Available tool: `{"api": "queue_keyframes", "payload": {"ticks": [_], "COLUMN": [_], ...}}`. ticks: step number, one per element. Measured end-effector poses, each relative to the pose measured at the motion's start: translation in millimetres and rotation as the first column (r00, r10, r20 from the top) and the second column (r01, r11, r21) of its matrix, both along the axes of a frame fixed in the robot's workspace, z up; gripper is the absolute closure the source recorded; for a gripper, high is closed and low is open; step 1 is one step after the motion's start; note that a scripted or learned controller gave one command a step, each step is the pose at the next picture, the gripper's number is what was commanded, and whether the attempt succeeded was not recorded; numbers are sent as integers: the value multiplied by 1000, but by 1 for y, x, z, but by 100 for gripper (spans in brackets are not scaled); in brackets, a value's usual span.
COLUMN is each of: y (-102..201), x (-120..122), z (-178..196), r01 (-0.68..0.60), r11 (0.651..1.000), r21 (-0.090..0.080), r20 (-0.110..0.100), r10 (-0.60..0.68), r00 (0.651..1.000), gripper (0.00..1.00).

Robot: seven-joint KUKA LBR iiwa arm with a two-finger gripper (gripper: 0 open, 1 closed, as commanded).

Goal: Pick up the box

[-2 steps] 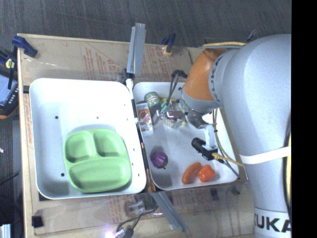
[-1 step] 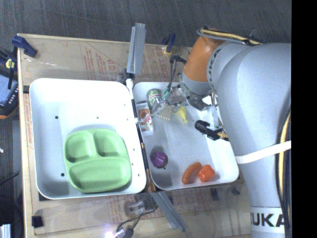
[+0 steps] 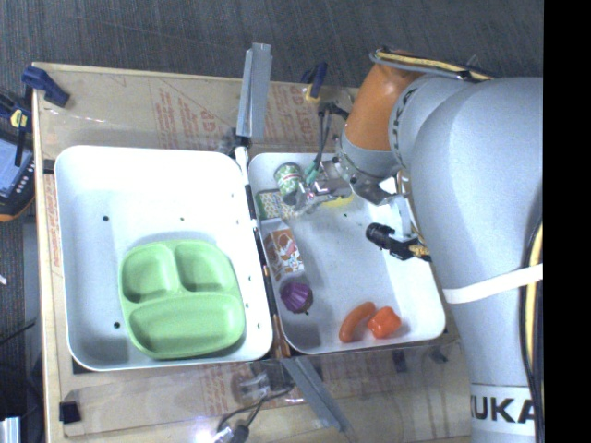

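We see the gripper [image 3: 312,190] down in the far-left corner of the right bin [image 3: 411,303], beside a green-and-white can [image 3: 289,179]. We can't tell its state, too cluttered there. The box [image 3: 284,252] lies flat along the right bin's left wall, just nearer than the gripper, apart from it. A purple item [image 3: 296,295] sits just near of the box; two orange pieces [image 3: 369,322] lie at the near wall. A green divided tray [image 3: 182,297] sits in the left bin [image 3: 83,201].

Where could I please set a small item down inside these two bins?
The left bin is bare along its back half, behind the green tray. The right bin has a bare middle; its left wall is crowded by the can, box and purple item.
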State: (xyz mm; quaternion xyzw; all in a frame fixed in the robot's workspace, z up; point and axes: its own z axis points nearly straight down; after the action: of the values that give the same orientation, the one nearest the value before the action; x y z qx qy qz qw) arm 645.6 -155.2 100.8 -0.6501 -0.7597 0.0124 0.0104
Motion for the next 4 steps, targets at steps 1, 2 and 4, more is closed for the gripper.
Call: {"api": "queue_keyframes", "payload": {"ticks": [1,2,4], "y": [-4,12,23], "x": [2,3,-74], "z": [2,0,97], "r01": [-71,-104,-111], "r11": [997,995,994], "r21": [8,9,5], "r20": [6,-1,30], "r10": [71,104,111], "r00": [997,995,993], "gripper": [100,100,100]}}
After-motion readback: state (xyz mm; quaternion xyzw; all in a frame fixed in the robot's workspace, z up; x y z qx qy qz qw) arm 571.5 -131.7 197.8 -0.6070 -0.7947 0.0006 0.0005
